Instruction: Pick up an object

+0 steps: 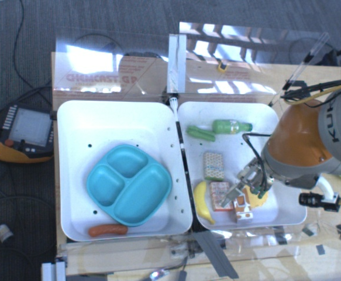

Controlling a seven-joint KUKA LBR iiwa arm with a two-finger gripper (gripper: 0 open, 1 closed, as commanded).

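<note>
Object candidates: small red-and-white printed carton (242, 208) and flat pinkish printed packet (219, 194), both lying on the floor of the right-hand shallow white bin (287, 212); the carton lies just below the pincer (247, 183), the packet just to its left, near or touching the tips.
Pincer state: cannot tell how far apart it stands; nothing is seen lifted by it.
Pincer position: low inside the right bin, reaching in from the right under the grey arm with the orange band (302, 136).
Progress: judged at the approach or grasp-attempt step; no object is off the bin floor, so the pick is not yet done.
Left to do: secure one item and raise it clear of the bin.
Other near items: yellow banana (202, 202) further left of the pincer, beyond the packet; a yellow item (258, 195) close under the pincer on its right side, partly hidden.
Farther items: patterned rectangular packet (213, 164) up and left of the pincer; green plastic bottle (231, 126) and green pod-shaped item (200, 134) well above it.
Left bin: turquoise three-compartment plate (129, 183) and orange-red sausage-shaped item (107, 230), well apart from the pincer.
</note>
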